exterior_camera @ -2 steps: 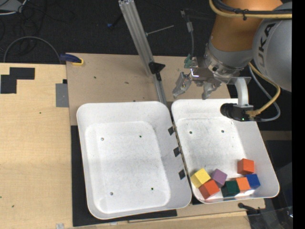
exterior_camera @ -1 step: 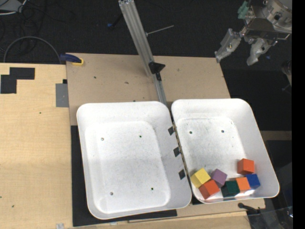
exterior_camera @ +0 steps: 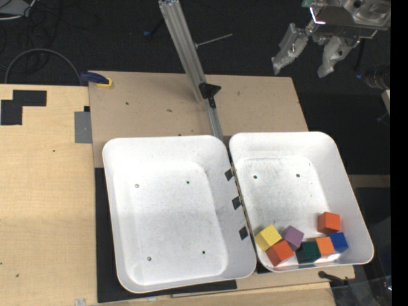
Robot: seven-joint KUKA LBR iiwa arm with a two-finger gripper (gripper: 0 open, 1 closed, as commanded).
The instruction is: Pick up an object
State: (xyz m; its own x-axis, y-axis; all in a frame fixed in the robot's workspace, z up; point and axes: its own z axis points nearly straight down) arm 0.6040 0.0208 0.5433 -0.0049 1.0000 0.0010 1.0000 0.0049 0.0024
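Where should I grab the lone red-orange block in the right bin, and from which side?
Take the red-orange block from straight above, fingers across its two flat side faces. It sits slightly apart from the cluster, so the left and far sides look clearest; the blue block crowds its near side.

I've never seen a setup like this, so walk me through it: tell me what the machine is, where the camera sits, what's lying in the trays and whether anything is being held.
This is a single picture from a camera fixed above a workbench, looking down at a slant. The metal claw at the upper right is the gripper on the end of a robot arm that reaches in from the right. Its two fingers hang apart with nothing between them, so nothing is held yet.

On the bench sit two shallow white trays side by side: the left bin and the right bin. Small coloured blocks are clustered in the right bin's near corner: a yellow block, a purple block, a red block, a green block, two orange blocks and a blue block.
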